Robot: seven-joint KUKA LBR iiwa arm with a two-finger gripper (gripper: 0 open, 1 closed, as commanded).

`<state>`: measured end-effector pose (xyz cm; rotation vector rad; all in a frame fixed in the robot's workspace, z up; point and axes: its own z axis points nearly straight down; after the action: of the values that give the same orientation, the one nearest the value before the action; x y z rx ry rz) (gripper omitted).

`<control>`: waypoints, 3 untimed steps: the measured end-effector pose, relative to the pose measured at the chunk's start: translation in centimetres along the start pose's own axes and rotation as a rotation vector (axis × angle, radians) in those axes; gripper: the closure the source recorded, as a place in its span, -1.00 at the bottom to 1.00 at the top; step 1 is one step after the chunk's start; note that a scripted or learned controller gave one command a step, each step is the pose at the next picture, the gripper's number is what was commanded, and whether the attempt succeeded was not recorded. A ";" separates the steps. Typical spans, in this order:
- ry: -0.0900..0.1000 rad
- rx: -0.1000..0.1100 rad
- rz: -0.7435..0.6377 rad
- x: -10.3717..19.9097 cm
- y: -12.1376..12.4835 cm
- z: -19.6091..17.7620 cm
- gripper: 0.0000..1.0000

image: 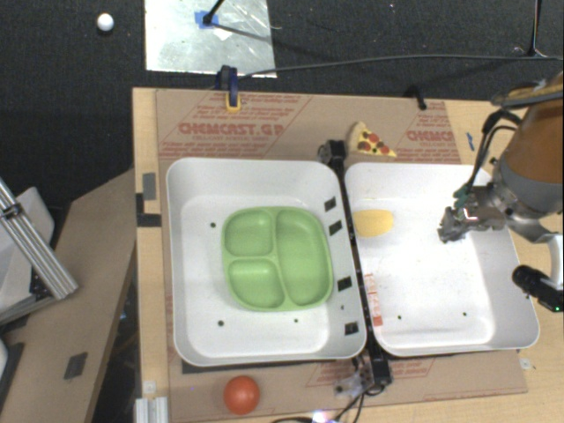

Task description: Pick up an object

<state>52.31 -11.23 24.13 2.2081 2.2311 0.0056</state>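
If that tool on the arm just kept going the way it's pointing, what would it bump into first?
The tool seems to point down and leftward over the right bin, so it would likely meet the bin's white floor first. Travelling farther left, the yellow object lies next; depth is hard to judge.

A green divided plate [277, 258] lies in the left bin [194, 324]; a pizza-slice toy [370, 140] and an orange ball [241, 394] rest outside.

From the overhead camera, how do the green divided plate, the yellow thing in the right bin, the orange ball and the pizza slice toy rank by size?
Largest to smallest:
1. green divided plate
2. yellow object
3. orange ball and pizza slice toy, which look too alike to rank; the ball also sits nearer the camera.
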 end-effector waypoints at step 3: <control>0.002 0.002 -0.001 16.0 1.9 0.9 1.00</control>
<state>54.01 4.76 23.28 2.2094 2.2342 0.0053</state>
